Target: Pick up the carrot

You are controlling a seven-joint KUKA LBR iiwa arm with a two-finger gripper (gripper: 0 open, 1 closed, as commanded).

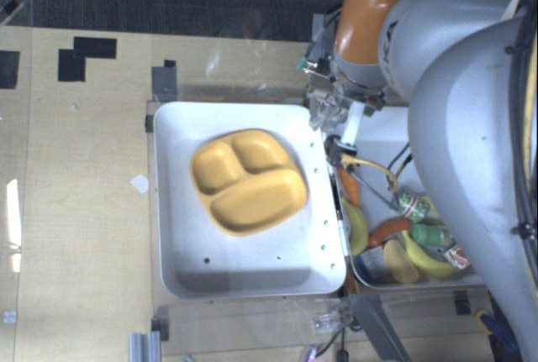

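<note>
The carrot point(350, 189) is a small orange piece lying at the left edge of the right bin point(378, 129), mostly hidden by robot parts above it. My gripper point(326, 115) hangs over the wall shared by the two bins, at the far end of that wall. It is farther back than the carrot and apart from it. Nothing can be seen held in it.
The left bin point(181, 259) holds a yellow divided plate point(249, 181). Near the carrot in the right bin lie a yellow-green banana point(358, 226), a red-orange oblong thing point(389, 229), a green can point(414, 205), another banana point(427, 259) and a pale yellow piece point(398, 261). The arm covers most of that bin.
</note>
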